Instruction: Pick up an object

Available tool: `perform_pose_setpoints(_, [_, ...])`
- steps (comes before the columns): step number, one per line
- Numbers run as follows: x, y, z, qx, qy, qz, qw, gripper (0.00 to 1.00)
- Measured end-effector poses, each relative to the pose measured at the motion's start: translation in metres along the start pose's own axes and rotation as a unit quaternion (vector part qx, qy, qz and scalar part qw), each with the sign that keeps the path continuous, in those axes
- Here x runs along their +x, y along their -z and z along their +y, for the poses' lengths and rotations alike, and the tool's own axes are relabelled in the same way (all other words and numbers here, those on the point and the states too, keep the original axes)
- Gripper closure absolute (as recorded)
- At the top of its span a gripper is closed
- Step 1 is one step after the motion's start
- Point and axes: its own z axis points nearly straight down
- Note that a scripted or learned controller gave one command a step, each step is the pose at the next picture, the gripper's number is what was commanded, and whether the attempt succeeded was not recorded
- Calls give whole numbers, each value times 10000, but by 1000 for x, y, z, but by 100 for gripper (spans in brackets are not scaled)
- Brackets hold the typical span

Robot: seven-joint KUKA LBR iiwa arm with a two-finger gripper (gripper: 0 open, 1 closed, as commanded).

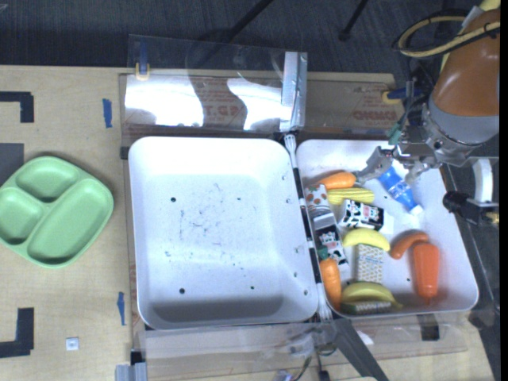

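Nearest you, at the front of the right bin (464, 296), there's a yellow banana (367, 294) lying along the front wall, w/ an orange carrot (331, 280) standing lengthwise just left of it against the divider. Right of those you've got a fat orange-red pepper (426, 268), and a smaller orange sausage shape (406, 242) curling over its top end. Between the carrot and pepper sits a tan, dotted block like a sponge (367, 263), w/ a second banana (365, 238) lying across its far end.

Mid bin: a black-and-white patterned carton (363, 213) just beyond that banana, and a dark can (325, 232) beside the divider, touching the pile. Farther back you see a yellow corn-like piece (352, 196) and another orange carrot (340, 180) behind it.

The blue bottle (399, 189) w/ white cap lies tilted near the far right of the bin, just under the gripper (395, 165). The gripper's fingers are spread apart, nothing between them, hanging over the bottle's far end.

Left bin (151, 213) is beside it, sharing the divider. Well off to the left on the bench, a green divided plate (52, 209). At the back, a clear plastic panel (214, 86) stands behind the left bin
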Motion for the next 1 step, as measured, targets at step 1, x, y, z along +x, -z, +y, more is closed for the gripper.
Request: perform_pose_setpoints(1, [3, -81, 20, -3, 876, -1, 9962, 0])
